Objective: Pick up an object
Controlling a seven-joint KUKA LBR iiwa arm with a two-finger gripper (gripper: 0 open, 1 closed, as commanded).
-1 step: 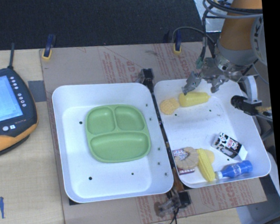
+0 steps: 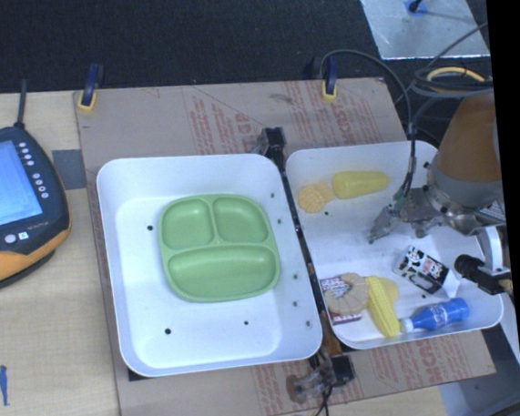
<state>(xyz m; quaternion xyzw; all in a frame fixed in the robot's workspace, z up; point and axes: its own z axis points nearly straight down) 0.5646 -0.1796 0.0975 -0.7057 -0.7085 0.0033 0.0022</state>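
Note:
The right bin [image 2: 336,241] holds the loose items. A yellow plastic piece [image 2: 360,183] and a round tan cookie [image 2: 311,197] lie at its far side. A corn cob [image 2: 380,306], a small toy food pack [image 2: 344,297] and a blue bottle [image 2: 440,315] lie along its near edge. A black-and-white patterned item [image 2: 422,267] sits near the right wall. My gripper [image 2: 399,227] hangs over the bin's middle right, above bare floor between the yellow piece and the patterned item. Its fingers look spread, with nothing between them.
A green divided plate [image 2: 218,247] fills the middle of the left bin [image 2: 135,333]. A tablet controller [image 2: 8,199] rests on the bench at far left. Cables run behind the right bin by the arm [image 2: 469,150].

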